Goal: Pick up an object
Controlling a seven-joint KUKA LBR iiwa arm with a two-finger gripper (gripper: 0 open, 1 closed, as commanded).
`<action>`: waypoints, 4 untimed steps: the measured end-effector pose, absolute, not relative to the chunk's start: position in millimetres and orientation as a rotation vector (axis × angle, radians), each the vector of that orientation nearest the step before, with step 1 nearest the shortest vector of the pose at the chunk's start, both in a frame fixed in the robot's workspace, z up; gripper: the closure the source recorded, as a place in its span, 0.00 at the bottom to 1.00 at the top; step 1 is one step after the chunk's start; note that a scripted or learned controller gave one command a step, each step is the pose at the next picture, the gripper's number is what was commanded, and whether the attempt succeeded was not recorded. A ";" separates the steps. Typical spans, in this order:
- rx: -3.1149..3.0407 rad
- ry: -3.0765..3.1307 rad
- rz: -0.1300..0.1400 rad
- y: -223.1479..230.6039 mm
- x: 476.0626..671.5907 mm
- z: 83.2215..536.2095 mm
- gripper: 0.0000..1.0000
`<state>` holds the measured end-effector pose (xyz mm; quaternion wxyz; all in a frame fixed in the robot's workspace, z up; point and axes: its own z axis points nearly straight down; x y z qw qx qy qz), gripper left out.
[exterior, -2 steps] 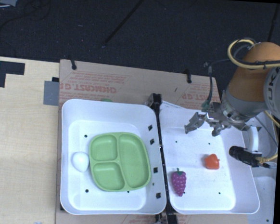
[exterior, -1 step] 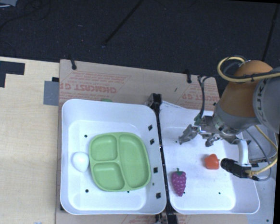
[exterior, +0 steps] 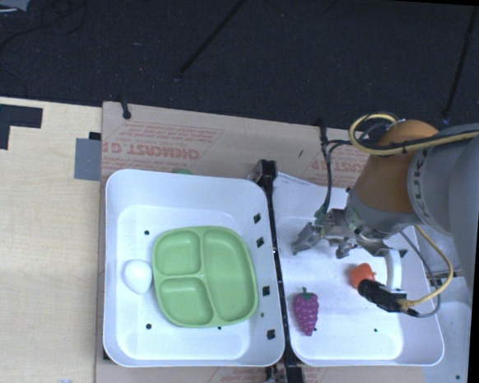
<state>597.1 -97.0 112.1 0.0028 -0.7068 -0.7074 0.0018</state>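
Camera view. The arm (exterior: 399, 181) reaches in from the right over the right bin (exterior: 425, 356). Its end effector (exterior: 322, 246) hangs above the bin's upper left floor with fingers spread wide and nothing between them.

Candidate objects in this bin are a purple grape bunch (exterior: 305, 310), lying near the front left, and a small orange item (exterior: 360, 274) further right, close beside the wrist hardware. Neither lies between the fingers; bare white floor sits under the gap.

The left bin (exterior: 122, 212) holds a green divided plate (exterior: 204, 275) with a white egg (exterior: 138, 275) touching its left edge. Both are well apart from the end effector.

Risks, as judged from this layout:
- A straight descent would probably close on empty floor, since the grapes lie forward of the fingers and the orange item lies to one side.
- The left finger is near the black divider (exterior: 267, 255) between the bins, so a small drift that way could strike the bin wall.
- The grape bunch looks lumpy and soft, so an off-centre closure may squeeze it out sideways.
- Reaching for the orange item risks knocking it away with the wrist hardware.
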 end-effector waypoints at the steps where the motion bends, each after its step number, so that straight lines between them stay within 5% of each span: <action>1: -2.223 -2.213 0.005 -98.9 597.0 124.7 1.00; 4: -2.222 -2.225 -0.003 -104.0 600.3 271.7 1.00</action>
